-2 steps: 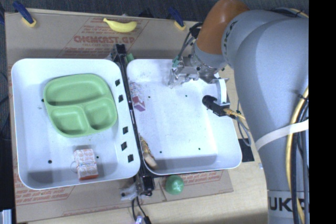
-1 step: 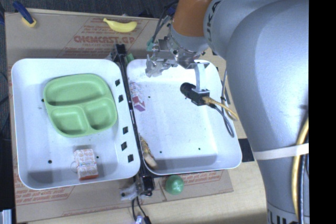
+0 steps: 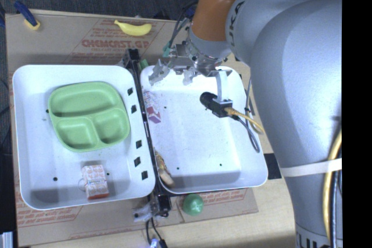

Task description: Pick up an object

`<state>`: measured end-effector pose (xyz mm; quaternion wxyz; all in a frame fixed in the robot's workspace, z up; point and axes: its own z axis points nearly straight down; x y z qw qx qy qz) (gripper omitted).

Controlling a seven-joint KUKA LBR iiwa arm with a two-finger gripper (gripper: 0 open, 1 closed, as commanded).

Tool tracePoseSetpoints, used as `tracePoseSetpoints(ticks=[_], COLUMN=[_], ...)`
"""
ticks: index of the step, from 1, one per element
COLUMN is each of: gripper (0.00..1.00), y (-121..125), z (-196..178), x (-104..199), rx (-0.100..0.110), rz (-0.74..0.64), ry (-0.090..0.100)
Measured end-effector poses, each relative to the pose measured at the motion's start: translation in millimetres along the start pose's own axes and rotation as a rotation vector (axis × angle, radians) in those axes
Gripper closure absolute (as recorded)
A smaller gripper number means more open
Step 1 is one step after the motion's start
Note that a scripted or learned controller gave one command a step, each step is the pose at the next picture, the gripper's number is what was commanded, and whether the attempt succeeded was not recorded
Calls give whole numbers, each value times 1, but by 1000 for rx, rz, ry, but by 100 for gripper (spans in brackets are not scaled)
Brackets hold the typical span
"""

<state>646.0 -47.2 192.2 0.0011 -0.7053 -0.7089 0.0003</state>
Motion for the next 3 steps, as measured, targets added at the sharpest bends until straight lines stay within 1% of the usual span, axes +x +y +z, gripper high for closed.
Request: tracePoseSetpoints(ticks=[1,2,3], gripper=[0,100,100], y=[9,11,11], z=[95,83,-2], x=[-74,-73,-23], rx=[5,2,-3], rz=[1,-3,-1], ry=[-2,-2,0])
